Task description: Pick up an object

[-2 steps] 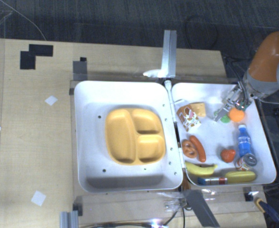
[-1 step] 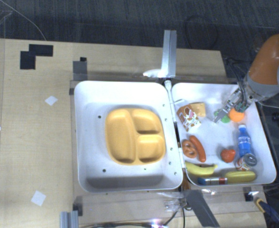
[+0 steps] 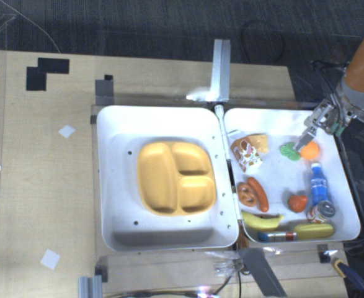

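The gripper [image 3: 305, 143] hangs tip-down just at the orange ball [image 3: 310, 150] and green toy [image 3: 288, 151] in the right bin [image 3: 351, 219]; I cannot tell its opening.

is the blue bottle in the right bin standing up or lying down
Lying down. The bottle shows its full length along the right bin's floor, cap toward the gripper.

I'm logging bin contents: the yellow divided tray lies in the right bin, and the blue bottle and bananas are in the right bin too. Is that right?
Not quite. The camera view shows the yellow divided tray lying in the left bin, not the right one. The rest holds: the blue bottle and the bananas are in the right bin.
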### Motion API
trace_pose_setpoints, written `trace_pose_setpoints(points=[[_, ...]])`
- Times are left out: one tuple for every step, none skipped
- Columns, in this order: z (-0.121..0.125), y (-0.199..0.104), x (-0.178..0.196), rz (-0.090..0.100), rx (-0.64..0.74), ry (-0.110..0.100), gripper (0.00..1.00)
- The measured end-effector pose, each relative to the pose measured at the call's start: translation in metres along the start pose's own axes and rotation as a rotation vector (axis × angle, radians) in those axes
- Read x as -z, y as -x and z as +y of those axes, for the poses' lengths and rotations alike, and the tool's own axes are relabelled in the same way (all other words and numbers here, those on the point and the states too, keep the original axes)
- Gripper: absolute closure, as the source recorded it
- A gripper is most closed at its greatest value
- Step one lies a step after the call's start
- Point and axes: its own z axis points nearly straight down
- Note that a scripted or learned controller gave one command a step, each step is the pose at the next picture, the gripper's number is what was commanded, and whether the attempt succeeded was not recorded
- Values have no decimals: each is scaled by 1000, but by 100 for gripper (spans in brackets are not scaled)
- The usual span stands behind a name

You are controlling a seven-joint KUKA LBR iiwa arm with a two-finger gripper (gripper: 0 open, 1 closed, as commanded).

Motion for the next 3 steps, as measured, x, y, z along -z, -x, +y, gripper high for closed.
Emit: trace_pose_setpoints(points=[[14,-21,-65,12,-381,-6,0],[37,-59,-73,-8,-382,6,0],[14,-39,-70,15,-655,1,0]])
